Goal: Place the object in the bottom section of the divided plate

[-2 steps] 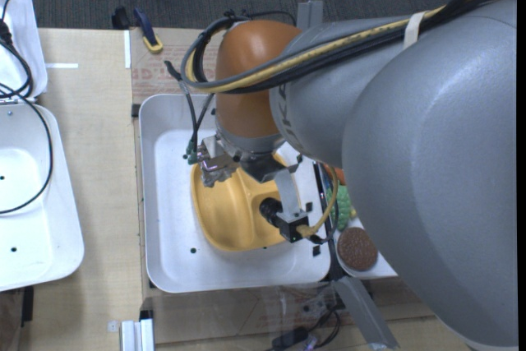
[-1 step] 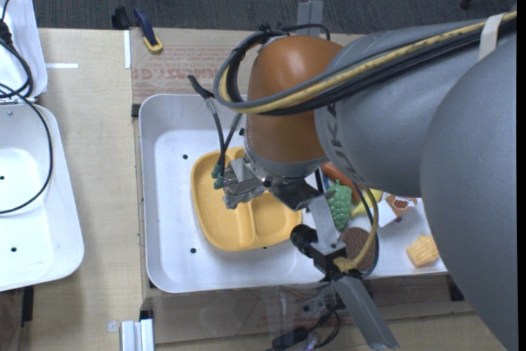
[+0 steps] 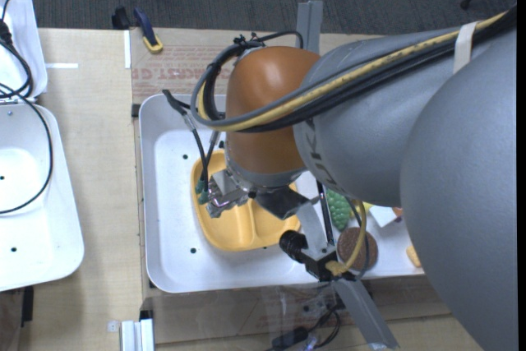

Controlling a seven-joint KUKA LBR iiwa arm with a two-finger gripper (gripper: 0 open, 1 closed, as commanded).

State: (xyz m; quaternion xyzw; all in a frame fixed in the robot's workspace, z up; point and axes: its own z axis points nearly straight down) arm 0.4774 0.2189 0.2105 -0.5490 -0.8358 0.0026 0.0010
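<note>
arm point(image 3: 386, 119) from right, covers frame centre | gripper point(image 3: 218, 195) low over yellow divided plate point(image 3: 234, 230) in white bin point(image 3: 164, 201), lower centre | finger state: cannot tell, arm hides it | task object: cannot tell | green studded item point(image 3: 337, 205) right of plate

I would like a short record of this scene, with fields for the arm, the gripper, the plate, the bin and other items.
arm: grey with orange band, reaching in from the right over the bin
gripper: low over the plate, fingers unclear
plate: yellow, partly hidden under the arm
bin: white, holds the plate
other items: green object and brown round object right of the plate
</note>
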